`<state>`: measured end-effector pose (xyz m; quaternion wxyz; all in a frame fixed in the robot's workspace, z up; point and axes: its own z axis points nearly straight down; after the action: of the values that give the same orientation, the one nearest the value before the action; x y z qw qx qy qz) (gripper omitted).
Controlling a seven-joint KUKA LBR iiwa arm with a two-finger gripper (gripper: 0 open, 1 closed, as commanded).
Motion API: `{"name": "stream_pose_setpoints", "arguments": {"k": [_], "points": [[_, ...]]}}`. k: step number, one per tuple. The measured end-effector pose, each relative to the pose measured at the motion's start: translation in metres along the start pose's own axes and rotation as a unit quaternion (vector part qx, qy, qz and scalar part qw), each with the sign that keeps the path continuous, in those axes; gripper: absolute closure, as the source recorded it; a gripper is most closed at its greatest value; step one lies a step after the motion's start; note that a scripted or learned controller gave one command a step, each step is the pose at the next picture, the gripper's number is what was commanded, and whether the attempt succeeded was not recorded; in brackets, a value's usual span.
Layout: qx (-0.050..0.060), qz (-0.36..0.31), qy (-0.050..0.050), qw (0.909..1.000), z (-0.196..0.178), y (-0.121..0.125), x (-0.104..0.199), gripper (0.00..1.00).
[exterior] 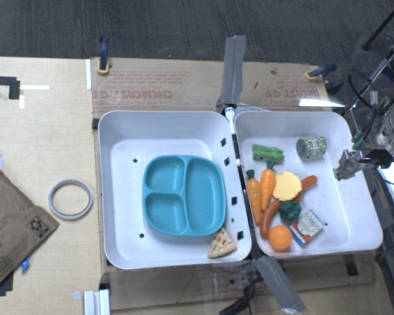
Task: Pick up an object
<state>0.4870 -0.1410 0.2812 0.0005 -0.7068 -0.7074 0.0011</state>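
Observation:
The right bin (361,241) holds several toy foods. A green vegetable (268,153) and a small tin can (311,147) lie at the back. Two carrots (261,190), a yellow piece (287,186), a sausage (270,216), a dark green piece (289,210), an orange (280,237) and a small carton (307,227) are clustered lower down. My gripper (347,165) hangs at the bin's right rim, to the right of the can and apart from every object. Nothing shows in its grasp.
In the left bin (115,176) sits a teal divided plate (184,195), with a pizza slice (221,245) by its front right corner. A tape ring (70,198) and a cardboard box (13,225) lie left of the bins. Cables crowd the right edge.

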Motion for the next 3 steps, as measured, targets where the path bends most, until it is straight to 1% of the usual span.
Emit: {"name": "stream_pose_setpoints", "arguments": {"k": [1,2,3], "points": [[0.0,-0.067,0.0,0.9978,0.156,0.085,0.021,0.0],[-0.001,-0.064,0.0,0.9979,0.09,0.09,0.09,0.0],[0.0,-0.037,0.0,0.9993,0.173,0.093,0.034,0.0]]}}
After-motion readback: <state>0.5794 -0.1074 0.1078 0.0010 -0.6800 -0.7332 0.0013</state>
